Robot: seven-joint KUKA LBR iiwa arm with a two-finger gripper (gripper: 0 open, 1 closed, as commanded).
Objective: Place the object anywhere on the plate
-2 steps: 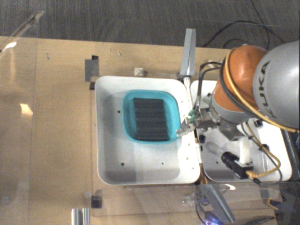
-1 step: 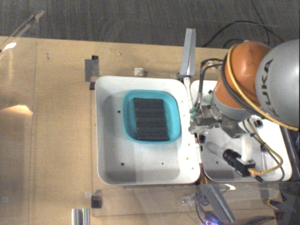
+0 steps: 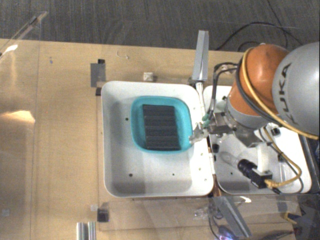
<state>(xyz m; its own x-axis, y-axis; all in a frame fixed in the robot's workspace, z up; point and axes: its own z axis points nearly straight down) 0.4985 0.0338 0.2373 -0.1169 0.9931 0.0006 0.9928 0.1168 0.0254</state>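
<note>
The two-finger gripper (image 3: 199, 132) sits at the 3 o'clock rim of the teal rounded-square plastic plate with a dark ridged centre (image 3: 186, 115). I cannot tell whether it is spread or pinching anything, and the object itself is too small or hidden to pick out. The plate lies toward 12 o'clock in the left shallow white bin (image 3: 150, 181). To do this step well, I judge the grey-and-orange arm (image 3: 295, 94) should carry further toward 9 o'clock, over the ridged centre, and release low.
</note>
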